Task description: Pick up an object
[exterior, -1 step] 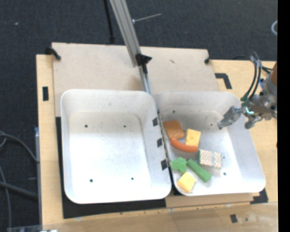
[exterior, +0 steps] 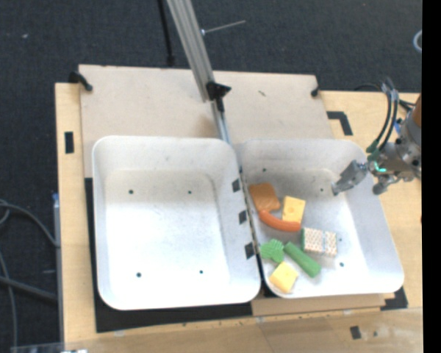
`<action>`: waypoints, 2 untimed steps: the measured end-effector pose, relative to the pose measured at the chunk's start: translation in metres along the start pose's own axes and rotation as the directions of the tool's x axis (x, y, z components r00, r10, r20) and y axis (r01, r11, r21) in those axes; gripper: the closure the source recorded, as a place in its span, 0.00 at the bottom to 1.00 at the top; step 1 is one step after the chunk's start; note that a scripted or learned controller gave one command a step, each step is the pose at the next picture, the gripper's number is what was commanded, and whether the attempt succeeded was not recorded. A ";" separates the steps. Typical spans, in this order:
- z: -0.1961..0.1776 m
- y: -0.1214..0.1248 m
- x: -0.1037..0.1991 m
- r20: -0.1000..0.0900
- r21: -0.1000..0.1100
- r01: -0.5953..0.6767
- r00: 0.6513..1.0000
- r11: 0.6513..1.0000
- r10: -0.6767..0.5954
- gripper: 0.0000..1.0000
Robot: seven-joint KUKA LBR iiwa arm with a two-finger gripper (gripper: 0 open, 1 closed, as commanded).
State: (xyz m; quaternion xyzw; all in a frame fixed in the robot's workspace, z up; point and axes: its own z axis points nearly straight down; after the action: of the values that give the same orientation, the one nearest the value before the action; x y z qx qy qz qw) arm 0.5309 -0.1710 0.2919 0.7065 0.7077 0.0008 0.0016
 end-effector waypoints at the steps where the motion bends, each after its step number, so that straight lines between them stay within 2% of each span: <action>1: 0.042 -0.003 -0.003 0.001 0.004 -0.003 1.000 1.000 0.003 0.00; 2: 0.104 -0.005 -0.010 0.000 0.008 -0.003 1.000 1.000 0.003 0.00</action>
State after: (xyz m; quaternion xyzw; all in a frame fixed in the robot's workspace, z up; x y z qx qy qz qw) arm 0.5267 -0.1812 0.1880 0.7075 0.7067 -0.0019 -0.0013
